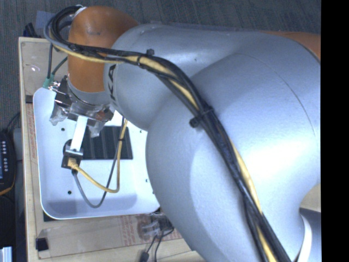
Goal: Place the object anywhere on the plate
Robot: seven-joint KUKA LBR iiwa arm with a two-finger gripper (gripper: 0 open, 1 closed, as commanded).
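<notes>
The claw [76, 119] hangs low over the white bin [39, 146], close to the bin's far left corner as the camera sees it. It points down at the bin floor, and the slant of the view, with the wrist hardware crowded around it, hides its tip: whether it is spread or pressed together cannot be told, and nothing can be seen pinched in it.

Just beside the claw, toward the arm's side and a little nearer the camera, a dark ribbed rectangle [109, 144] lies flat on the bin floor. Its near-claw edge runs under the claw's housing, so touching or apart is unclear. Whether this is the object or the plate cannot be told either.

Directly above the claw sits the orange band [92, 37], with black and yellow cables looped over it. From there the grey arm [234, 130] swells away from the claw and covers the bin's far side. Beyond the bin rim, the pale wooden worktop [27, 53] shows as a narrow border.
</notes>
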